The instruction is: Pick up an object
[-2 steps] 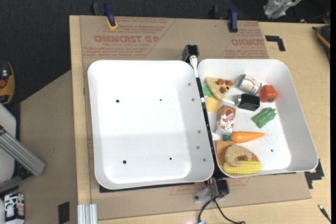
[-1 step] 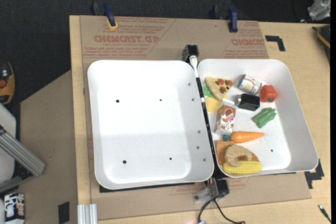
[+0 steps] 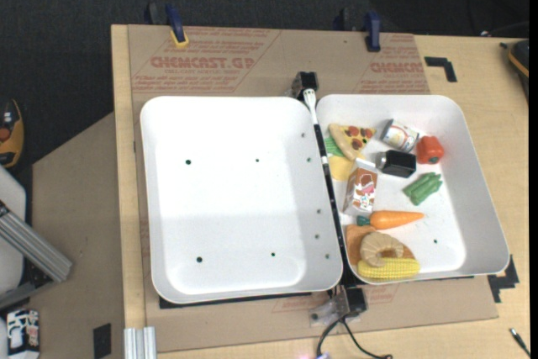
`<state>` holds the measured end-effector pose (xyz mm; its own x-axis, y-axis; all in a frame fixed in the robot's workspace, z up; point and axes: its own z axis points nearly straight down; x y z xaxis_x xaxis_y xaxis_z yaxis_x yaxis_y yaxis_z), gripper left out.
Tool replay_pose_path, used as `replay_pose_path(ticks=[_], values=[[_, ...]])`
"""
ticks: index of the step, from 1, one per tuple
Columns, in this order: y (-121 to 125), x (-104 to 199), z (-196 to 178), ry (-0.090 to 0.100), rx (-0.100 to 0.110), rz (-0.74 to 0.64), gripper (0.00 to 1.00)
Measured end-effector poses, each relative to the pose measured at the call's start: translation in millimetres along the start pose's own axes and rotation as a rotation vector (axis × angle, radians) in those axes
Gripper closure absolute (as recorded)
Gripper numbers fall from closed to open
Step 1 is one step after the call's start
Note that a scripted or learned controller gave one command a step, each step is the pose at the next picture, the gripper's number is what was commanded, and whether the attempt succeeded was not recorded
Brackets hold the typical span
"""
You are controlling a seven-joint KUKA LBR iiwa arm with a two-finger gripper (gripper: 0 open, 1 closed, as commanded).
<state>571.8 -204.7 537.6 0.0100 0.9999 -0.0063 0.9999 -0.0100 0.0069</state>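
The right bin (image 3: 471, 181) holds a cluster of toy foods. A pizza slice (image 3: 350, 135) lies at its upper left, beside a small tin can (image 3: 399, 134) and a red pepper (image 3: 429, 149). A black block (image 3: 395, 163) sits under the can. A green bean pod (image 3: 422, 187) lies right of centre. A small printed carton (image 3: 364, 190) stands near the left wall, with a yellow piece (image 3: 339, 169) above it. An orange carrot (image 3: 395, 220) lies across the lower middle. A bread roll (image 3: 383, 247) and a corn cob (image 3: 389, 269) rest at the front.
The left bin (image 3: 235, 197) sits next to the right one, both on a brown board (image 3: 252, 55) held by blue clamps (image 3: 177, 28) at the back. A black clip (image 3: 305, 84) joins the bins at the rear and a cable (image 3: 345, 324) runs off the front.
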Motion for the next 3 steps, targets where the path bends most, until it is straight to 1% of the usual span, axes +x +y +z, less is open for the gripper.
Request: replay_pose_path(ticks=[1,2,3], values=[[-18,68,130,0.012,0.021,-0.015,1.00],[-24,86,27,0.004,-0.007,-0.013,1.00],[-39,183,111,0.009,0.016,-0.020,1.00]])
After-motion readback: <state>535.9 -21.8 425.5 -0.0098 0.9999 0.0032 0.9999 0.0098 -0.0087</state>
